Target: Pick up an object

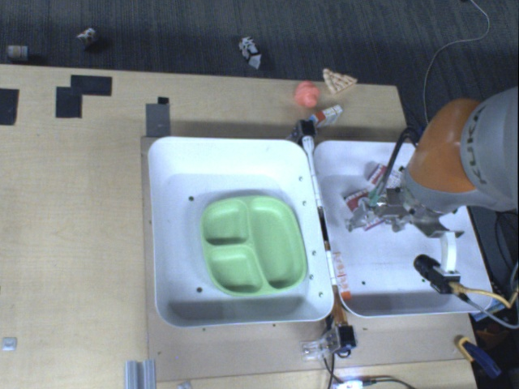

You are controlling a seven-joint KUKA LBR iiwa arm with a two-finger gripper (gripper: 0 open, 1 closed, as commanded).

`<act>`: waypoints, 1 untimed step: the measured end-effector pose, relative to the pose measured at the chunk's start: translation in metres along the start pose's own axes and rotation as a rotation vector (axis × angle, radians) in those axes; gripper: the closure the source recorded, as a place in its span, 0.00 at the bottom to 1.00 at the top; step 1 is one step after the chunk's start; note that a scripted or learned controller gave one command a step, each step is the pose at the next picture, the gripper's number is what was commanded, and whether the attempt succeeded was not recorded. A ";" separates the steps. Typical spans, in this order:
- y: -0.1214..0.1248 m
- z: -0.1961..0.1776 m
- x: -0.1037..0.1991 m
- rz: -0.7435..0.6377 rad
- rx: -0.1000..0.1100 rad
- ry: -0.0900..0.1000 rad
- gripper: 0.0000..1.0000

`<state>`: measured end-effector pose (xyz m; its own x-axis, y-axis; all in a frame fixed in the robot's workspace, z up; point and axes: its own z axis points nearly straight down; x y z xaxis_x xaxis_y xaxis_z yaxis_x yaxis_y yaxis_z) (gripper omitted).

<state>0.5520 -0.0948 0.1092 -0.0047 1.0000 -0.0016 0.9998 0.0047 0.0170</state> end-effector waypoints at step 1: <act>0.001 -0.011 0.001 -0.002 -0.004 0.001 1.00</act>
<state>0.5533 -0.0939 0.1199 -0.0064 1.0000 -0.0011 0.9998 0.0064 0.0205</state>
